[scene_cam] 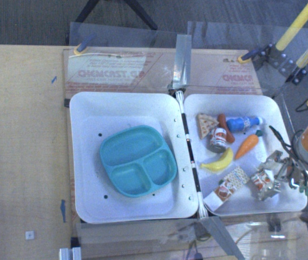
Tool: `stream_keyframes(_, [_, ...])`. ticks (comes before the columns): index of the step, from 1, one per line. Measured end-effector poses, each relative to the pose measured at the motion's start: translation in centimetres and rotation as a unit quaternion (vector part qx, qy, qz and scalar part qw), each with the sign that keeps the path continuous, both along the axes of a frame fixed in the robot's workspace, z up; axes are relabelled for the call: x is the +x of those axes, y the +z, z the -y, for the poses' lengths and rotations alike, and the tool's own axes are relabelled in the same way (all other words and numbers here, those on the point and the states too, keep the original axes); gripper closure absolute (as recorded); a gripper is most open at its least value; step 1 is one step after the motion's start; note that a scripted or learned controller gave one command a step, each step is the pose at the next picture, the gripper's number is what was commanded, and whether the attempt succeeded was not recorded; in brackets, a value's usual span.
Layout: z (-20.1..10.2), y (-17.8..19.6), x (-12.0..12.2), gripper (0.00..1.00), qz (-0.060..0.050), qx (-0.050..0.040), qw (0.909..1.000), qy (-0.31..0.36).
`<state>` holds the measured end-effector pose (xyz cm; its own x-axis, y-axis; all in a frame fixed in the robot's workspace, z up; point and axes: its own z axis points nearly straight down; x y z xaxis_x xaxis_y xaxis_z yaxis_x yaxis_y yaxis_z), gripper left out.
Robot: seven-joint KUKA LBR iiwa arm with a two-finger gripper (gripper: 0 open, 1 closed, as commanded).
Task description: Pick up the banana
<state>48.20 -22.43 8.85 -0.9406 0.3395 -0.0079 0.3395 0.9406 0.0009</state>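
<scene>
The yellow banana (219, 161) lies curved on the floor of the right bin (275, 108), near its middle left. It sits between a small can (217, 139) above it and a red and white carton (228, 184) below it. My gripper (271, 176) is low in the bin's lower right part, about a hand's width right of the banana and apart from it. A small red and white object (260, 182) sits right at the gripper's tip.
An orange carrot (246, 145), a blue bottle (242, 124), a brown sausage (225, 127) and a pizza slice (206, 124) lie in the right bin's upper half. The left bin (83, 145) bears a teal divided plate (137, 160). A metal divider (182, 69) stands behind the bins.
</scene>
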Motion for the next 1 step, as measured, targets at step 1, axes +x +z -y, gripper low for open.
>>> stream_keyframes(1, [-6.88,0.02,0.14,0.0,0.001,0.0008,0.9996,0.028])
